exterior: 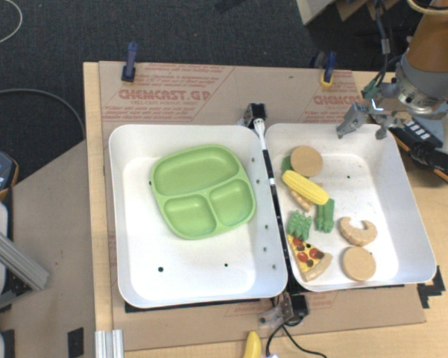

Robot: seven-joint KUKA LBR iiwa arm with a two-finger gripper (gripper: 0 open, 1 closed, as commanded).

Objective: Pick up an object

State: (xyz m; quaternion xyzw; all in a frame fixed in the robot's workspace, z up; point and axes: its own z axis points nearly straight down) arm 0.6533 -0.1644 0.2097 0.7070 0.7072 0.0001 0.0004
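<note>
The arm is leaning in from the right, its orange band riding high at the bench corner; the gripper (366,122) is hanging over the far rim of the right bin (402,200), its two grey fingers (348,123) splayed apart with nothing between them, so it is carrying nothing yet.

All the toy food is sitting in that right bin, and it is crowding the bin's left half, which is probably why the gripper is parked over the far edge, where it is blocking none of it. The round tan cookie (306,159) is lying nearest the gripper, with a green piece peeking out just beside it; the yellow corn cob (305,187) is lying on a slant just below, touching or nearly touching the cookie; a green vegetable piece (325,215) is standing beside the corn's lower end; the pizza slice (309,256) is lying near the front corner; the bitten doughnut (357,231) and a second round biscuit (358,263) are resting apart on the right.

The left bin (134,259) is holding the green divided plate (202,191), lying flat and slightly turned.

To my eye the pick is barely beginning; the cookie looks the closest candidate, though it lies flat and may be awkward to pinch.
</note>
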